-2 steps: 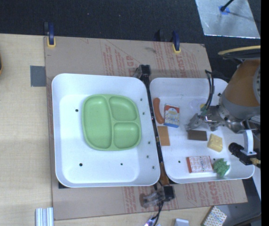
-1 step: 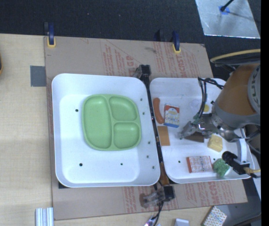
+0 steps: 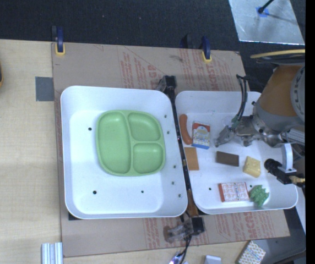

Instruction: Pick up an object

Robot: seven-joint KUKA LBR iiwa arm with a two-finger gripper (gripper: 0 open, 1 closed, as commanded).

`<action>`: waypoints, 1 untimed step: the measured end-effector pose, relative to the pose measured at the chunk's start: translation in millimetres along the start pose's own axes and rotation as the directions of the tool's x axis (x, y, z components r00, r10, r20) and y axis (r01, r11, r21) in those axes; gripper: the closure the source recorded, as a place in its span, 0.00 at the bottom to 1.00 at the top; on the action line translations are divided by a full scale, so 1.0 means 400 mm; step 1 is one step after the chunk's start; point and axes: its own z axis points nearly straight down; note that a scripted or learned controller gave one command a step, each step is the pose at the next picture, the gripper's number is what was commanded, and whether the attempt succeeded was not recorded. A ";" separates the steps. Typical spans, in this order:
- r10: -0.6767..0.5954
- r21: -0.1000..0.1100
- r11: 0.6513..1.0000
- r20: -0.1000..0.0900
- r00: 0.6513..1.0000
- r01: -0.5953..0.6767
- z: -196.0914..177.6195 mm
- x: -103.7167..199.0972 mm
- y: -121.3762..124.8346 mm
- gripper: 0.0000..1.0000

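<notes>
The left bin (image 3: 75, 147) carries a green divided plate (image 3: 130, 142), well to the left of the gripper (image 3: 227, 135). The right bin (image 3: 289, 202) holds the candidate objects: a sausage (image 3: 184, 128) and a small printed carton (image 3: 201, 135) just left of the jaws, a tan wafer (image 3: 191, 158) below and left, a brown block (image 3: 227, 158) directly beneath, a yellow cheese wedge (image 3: 251, 166) below and right, and a red-printed packet (image 3: 233, 191) beside a green broccoli piece (image 3: 259, 195) lower still. The fingers appear slightly parted with nothing between them, poised above the bin floor near the carton. A sound pick would centre the jaws over one isolated item, such as the brown block, and descend vertically before closing. The exact finger gap is hard to resolve; the arm (image 3: 281, 100) is cut off at the right, and gripper height above the bin cannot be judged.
</notes>
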 end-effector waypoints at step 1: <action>0.002 0.010 1.000 -0.004 1.000 -0.002 0.003 0.069 -0.121 0.00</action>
